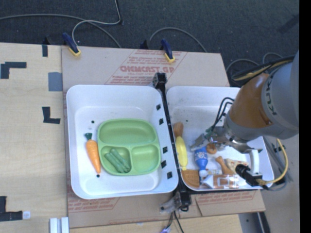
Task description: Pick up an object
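The right bin (194,98) holds a pile of small toys along its near side: a yellow banana-like piece (181,152), a brown piece (178,128), a blue and white bottle (201,160), a tan waffle-like piece (191,179) and orange-brown bits (224,165). My gripper (208,141) reaches down into this bin just above the blue bottle, with the grey and orange arm (252,108) coming in from the right. The fingers are dark and small against the clutter.
The left bin (80,98) contains a green divided tray (129,146) with green beans (118,159) in one compartment and an orange carrot (93,154) lying beside it. A black divider clip (160,79) sits between the bins. Cables trail behind the bench.
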You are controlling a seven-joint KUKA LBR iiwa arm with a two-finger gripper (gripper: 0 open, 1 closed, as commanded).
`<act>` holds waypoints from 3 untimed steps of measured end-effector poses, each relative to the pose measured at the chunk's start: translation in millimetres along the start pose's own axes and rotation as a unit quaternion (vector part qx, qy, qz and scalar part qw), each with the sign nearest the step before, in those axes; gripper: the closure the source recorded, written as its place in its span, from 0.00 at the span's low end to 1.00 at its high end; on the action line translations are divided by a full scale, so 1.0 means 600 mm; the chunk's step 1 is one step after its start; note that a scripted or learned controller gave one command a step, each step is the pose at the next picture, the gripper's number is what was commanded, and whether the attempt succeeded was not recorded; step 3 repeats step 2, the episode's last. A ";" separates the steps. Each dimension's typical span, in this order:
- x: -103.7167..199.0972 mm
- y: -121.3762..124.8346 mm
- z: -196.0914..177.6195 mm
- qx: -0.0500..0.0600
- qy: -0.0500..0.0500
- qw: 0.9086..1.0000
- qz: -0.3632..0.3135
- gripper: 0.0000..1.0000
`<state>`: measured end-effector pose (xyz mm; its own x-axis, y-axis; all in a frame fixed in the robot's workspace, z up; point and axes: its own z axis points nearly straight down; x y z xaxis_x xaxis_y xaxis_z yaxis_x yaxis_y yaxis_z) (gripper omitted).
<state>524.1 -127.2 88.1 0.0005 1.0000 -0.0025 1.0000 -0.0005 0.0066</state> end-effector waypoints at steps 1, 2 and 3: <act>-0.002 0.003 -0.018 -0.003 -0.002 1.000 0.000 1.00; 0.106 0.043 -0.161 0.003 0.001 1.000 -0.001 1.00; 0.106 0.043 -0.161 0.003 0.001 1.000 -0.001 1.00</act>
